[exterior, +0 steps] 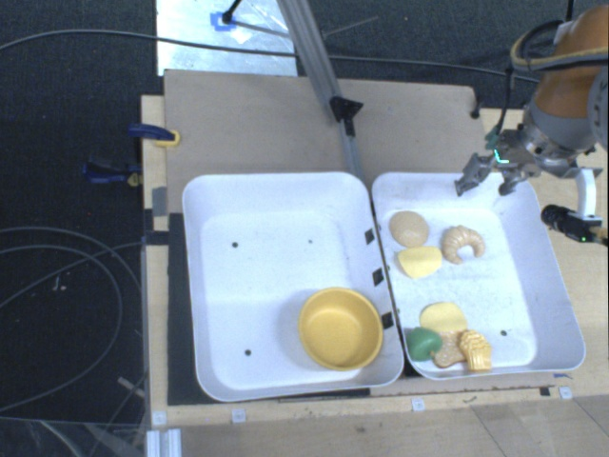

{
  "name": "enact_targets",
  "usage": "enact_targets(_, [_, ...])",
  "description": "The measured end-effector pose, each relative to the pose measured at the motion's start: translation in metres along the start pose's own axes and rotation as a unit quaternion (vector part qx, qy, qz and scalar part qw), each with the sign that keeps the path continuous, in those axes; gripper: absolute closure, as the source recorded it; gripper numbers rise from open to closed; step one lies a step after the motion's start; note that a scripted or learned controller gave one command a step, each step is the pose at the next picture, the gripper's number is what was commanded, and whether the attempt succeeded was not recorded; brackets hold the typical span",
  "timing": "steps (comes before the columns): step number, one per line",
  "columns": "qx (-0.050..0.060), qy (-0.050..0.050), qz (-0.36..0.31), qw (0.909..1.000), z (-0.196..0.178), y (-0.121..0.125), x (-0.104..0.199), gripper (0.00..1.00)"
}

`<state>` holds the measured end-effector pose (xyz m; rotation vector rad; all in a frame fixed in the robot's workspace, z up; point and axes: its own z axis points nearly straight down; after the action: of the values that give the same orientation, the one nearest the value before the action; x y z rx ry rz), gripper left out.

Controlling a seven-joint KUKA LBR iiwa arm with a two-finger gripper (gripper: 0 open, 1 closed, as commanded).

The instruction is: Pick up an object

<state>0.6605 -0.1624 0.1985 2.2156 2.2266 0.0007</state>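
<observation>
Left bin [219,255]: white, with a yellow bowl [341,327] at its 5 o'clock corner, upright, mouth up.

Right bin [542,284]: white, and all the small pieces lie in it.

Shell [409,227]: pale and round, up at 11 o'clock in the right bin.

Yellow block [420,262]: just below the shell, close to touching it.

Croissant [462,243]: tan and curled, just beside the yellow block on its 3 o'clock side; its long axis runs roughly 10 to 4 o'clock.

Bottom cluster: a green piece [422,341], a pale yellow piece [443,316], a tan cookie [447,350] and a ridged orange piece [476,350], packed together at 6 o'clock in the bin.

My pincer [486,172]: over the bin's far rim at 12 o'clock, fingers spread apart and pointing down, nothing between them.

Key relation: I judge the croissant the nearest target; it lies at about 7 o'clock from my pincer, near but apart.

Next move, my guess: come toward 7 o'clock, drop, and turn the wrist so my fingers close across the croissant's short width.

Risk: the yellow block sits close on one side and may get nudged.
</observation>
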Motion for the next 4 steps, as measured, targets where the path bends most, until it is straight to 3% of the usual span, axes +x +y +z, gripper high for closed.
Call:
enact_targets(1, [-0.001, 0.000, 0.000, 1.0000, -0.001, 0.000, 0.000, 0.00])
enact_targets(3, [0.000, 0.000, -0.002, 1.0000, 0.096, 0.007, 0.008, 0.00])
enact_targets(4, [-0.001, -0.001, -0.002, 1.0000, 0.107, 0.008, 0.008, 0.00])
